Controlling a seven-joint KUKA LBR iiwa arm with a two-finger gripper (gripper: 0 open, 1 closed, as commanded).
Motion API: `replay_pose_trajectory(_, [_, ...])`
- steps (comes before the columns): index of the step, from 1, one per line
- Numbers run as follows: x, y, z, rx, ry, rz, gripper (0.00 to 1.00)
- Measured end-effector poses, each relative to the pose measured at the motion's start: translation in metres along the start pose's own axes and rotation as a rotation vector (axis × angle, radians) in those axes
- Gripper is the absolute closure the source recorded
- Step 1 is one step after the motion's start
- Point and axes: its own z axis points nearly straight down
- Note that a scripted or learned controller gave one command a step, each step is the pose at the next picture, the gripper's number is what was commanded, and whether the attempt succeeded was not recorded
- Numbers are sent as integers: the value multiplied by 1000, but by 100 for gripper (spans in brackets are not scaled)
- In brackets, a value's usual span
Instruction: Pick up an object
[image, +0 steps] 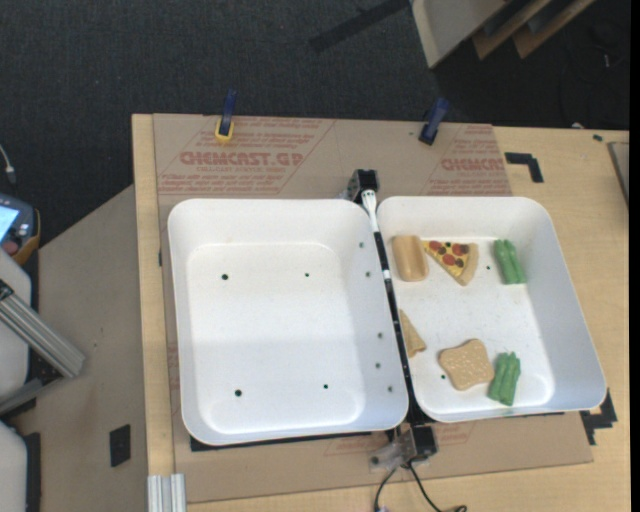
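The right bin (560, 300) holds several toy foods. A tan bread roll (408, 257) lies at its upper left, with a pizza slice (452, 257) beside it and a green vegetable (509, 261) further right. Near the front lie a slice of toast (466, 364) and a second green vegetable (504, 378). A small tan wedge (410, 334) rests against the bin's left wall.
The left bin (190, 300) stands beside the right one, joined along a black divider (384, 285). Both rest on a cardboard sheet (300, 155) held by two clamps (227, 120) at the back edge. Cables (400, 470) run off the front.
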Motion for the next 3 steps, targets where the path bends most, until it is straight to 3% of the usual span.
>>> replay_pose_trajectory(1, [0, 0, 0, 1, 0, 0, 0])
replay_pose_trajectory(2, [1, 1, -11, -5, -3, -1, 100])
replay_pose_trajectory(3, [1, 1, -11, -4, -3, -1, 0])
